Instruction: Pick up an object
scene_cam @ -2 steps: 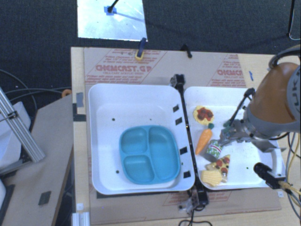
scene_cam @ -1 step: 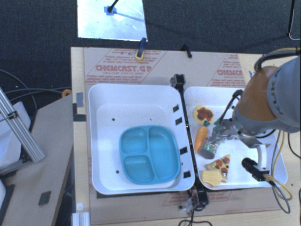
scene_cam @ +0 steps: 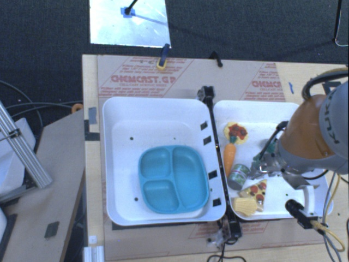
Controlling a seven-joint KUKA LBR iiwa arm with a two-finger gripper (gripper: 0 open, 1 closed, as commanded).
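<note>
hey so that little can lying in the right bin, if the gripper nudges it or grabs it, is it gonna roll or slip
Probably yes. The can lies tilted on its side, so a nudge could roll it toward the carrot beside it. Its shiny, rounded wall looks smooth, so fingers might slip unless they close squarely across it. It looks rigid, unlikely to crush. The gripper sits just to its right.

I read "CHEMCAST GP" printed in red on the brown protective sheet (scene_cam: 143, 79) under the bins, and again, cut off, near its right end. On the arm (scene_cam: 334, 113) I make out "KU".
</note>
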